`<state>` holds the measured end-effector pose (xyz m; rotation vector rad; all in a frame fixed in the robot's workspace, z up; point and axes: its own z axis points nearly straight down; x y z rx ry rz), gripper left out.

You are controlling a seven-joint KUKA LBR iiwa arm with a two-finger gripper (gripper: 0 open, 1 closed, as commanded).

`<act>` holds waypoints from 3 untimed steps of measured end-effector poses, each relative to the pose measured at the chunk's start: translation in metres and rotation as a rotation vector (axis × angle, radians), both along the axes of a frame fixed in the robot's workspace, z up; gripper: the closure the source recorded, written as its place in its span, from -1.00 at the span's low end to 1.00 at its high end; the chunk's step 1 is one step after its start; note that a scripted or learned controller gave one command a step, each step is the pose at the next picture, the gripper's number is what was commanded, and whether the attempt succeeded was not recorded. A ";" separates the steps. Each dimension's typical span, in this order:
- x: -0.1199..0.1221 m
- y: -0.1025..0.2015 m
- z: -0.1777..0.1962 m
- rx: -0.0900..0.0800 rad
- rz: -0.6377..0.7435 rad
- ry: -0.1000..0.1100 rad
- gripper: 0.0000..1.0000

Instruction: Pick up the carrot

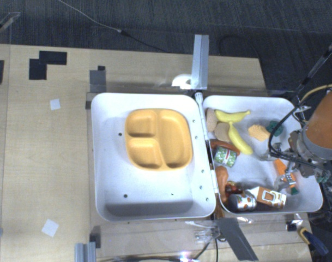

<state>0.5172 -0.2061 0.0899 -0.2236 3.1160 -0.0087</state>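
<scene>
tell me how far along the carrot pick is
Done: the arm has reached into the right bin. In hand: the gripper is down at the carrot, but whether it grips is unclear. Left: a confirmed grasp and lifting it out.

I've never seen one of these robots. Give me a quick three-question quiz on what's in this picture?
1. True or false: the yellow divided plate lies in the left bin.
2. Which bin holds the bananas: A left, B right?
3. Fill in: the arm reaches over the ___ bin.

Key: 1 true. 2 B. 3 right.
</scene>
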 end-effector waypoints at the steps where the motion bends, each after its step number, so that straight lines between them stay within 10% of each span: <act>1: 0.004 0.001 0.013 -0.003 0.008 -0.009 1.00; 2: 0.004 0.003 0.057 0.003 -0.094 0.006 1.00; 3: -0.020 0.000 0.001 -0.002 0.179 0.002 1.00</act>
